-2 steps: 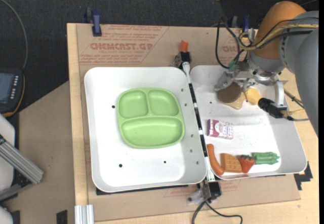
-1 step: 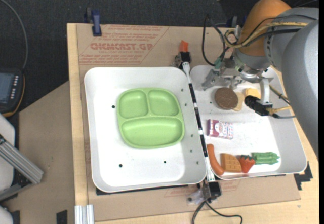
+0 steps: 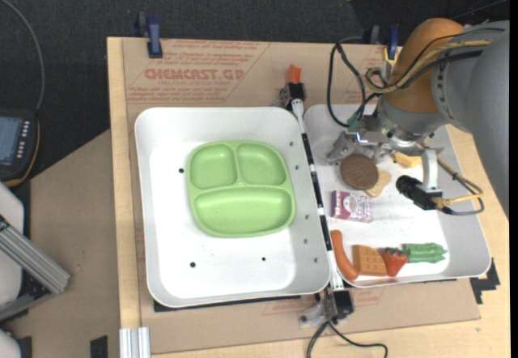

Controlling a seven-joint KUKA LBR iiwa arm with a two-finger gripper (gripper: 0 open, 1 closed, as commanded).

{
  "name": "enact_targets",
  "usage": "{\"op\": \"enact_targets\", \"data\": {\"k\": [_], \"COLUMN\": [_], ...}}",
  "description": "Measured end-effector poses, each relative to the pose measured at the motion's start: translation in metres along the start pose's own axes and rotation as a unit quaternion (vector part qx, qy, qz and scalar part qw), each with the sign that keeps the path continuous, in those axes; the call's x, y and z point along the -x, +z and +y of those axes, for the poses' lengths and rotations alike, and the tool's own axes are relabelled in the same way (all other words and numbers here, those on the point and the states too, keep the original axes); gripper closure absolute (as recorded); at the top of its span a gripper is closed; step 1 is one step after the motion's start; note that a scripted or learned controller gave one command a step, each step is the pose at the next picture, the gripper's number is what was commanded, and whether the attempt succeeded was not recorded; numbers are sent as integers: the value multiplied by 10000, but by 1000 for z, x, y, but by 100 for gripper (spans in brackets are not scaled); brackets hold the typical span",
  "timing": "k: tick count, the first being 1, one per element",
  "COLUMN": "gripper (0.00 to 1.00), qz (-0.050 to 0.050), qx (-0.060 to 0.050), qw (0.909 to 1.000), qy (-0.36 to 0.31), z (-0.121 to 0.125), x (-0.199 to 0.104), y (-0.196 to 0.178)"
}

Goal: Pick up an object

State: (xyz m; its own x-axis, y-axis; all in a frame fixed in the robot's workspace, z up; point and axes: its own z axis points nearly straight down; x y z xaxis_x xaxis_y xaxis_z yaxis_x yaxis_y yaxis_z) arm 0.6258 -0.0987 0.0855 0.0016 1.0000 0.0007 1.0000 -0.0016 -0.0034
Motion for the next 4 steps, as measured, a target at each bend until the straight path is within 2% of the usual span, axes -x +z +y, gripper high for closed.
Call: {"op": "enact_targets", "data": {"k": [1, 2, 3, 4], "gripper": [0, 0, 0, 0], "qz": [-18, 3, -19, 11], "qx": [41, -8, 50, -10], "qw": [10000, 10000, 10000, 10000], "qy": [0, 0, -15, -11], "z": [34, -12, 43, -16], "x": [35, 27, 51, 10], "y": [0, 1, 0, -4]}}
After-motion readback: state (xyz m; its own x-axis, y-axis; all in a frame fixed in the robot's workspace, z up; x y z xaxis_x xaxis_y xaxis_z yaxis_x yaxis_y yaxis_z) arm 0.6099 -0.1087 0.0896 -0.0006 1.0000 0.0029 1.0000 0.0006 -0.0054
